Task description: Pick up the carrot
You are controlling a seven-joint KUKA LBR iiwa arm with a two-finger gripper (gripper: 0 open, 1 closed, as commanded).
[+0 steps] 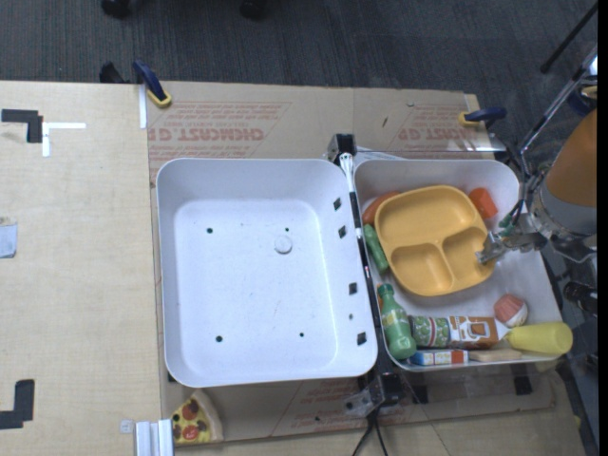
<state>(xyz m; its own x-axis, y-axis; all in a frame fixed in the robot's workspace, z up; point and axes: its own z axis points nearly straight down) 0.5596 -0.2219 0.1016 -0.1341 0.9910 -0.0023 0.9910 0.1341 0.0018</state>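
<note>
1. On the bench, two white bins sit side by side: left bin [190, 350] and right bin [532, 283].
2. Right bin holds a yellow divided plate [418, 218], tilted, taking up its upper middle.
3. Carrot [484, 202] = small orange piece at the plate's upper right edge, touching or just behind the rim, near the bin's far right corner.
4. Another orange piece [376, 204] peeks out from under the plate's left edge.
5. Gripper [496, 245] is at the plate's right rim, below the carrot and apart from it; nothing visibly between the fingers.
6. Finger state: too small and cluttered to read, cannot tell if spread or pressed together.
7. Arm [575, 174] comes in from the right, orange band visible above the wrist.
8. Green bottle [393, 323] lies along the right bin's left wall, below the plate.
9. Carton [456, 331] lies on its side along the near wall, beside the bottle.
10. Yellow lemon-shaped item [540, 337] sits in the near right corner; a round pink-white item [510, 309] just above it.
11. Pizza slice toy [195, 421] lies on the bench off the left bin's near corner.
</note>
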